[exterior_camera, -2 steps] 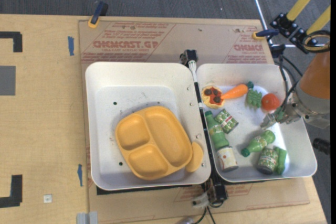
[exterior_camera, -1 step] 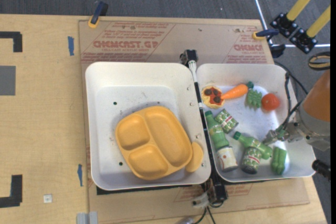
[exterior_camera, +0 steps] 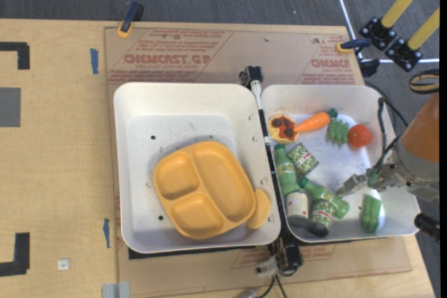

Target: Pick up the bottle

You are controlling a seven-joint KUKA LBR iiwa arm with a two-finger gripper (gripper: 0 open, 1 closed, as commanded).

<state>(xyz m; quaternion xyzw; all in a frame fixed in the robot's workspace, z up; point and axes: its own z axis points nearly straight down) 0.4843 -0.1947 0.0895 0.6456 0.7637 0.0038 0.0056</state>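
At the right edge of the frame, the pincer (exterior_camera: 355, 183) hangs low in the right bin (exterior_camera: 391, 223); whether it is spread cannot be told. A green bottle (exterior_camera: 288, 181) lies left of it, apart.

Orange-banded arm (exterior_camera: 427, 136) — grey metal tool (exterior_camera: 356, 183) — black cable.

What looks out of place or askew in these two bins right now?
The yellow divided plate sits skewed in the left bin, its corner riding up toward the divider. In the right bin, the green bottles lie toppled in a loose heap with a can instead of standing. Nothing looks spilled or broken.
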